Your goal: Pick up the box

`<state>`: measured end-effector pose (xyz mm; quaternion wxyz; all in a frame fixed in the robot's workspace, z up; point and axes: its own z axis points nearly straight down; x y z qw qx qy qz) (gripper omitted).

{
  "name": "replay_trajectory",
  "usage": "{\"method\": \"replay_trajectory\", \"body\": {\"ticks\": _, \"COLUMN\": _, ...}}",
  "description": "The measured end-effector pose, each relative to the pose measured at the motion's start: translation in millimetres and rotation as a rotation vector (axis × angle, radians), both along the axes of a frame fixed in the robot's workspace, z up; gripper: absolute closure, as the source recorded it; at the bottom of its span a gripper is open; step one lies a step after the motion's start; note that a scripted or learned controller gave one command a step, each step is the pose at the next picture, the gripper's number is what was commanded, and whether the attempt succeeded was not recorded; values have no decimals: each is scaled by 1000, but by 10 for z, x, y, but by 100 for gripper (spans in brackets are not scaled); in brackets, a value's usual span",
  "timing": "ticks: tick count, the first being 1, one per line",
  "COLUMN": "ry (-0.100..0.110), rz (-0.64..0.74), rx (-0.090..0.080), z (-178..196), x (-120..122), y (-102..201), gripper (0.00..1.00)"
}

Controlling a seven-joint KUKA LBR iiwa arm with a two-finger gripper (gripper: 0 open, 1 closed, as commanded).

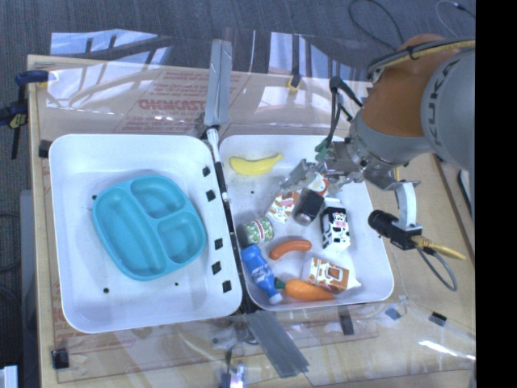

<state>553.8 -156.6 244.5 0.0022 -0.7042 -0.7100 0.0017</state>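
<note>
The right bin holds three small boxes. A white box with black cow patches stands near the middle right. An orange-brown box lies near the front. A white patterned box sits left of centre. My gripper hangs low over the bin's back middle, just above and between the patterned box and the cow box. A dark cylindrical part sits right below it. I see no box held in it.
The right bin also holds a banana, a green can, a sausage, a blue bottle and a carrot. A blue divided plate lies in the left bin. A cable trails off to the right.
</note>
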Motion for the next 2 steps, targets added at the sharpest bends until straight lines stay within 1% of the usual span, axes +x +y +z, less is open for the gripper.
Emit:
{"method": "replay_trajectory", "body": {"ticks": 1, "ry": -23, "rz": 134, "rx": -2, "z": -1316, "x": -151, "y": 176, "gripper": 0}}
{"method": "replay_trajectory", "body": {"ticks": 2, "ry": -16, "rz": -100, "rx": -4, "z": -1275, "x": -257, "y": 229, "gripper": 0}}
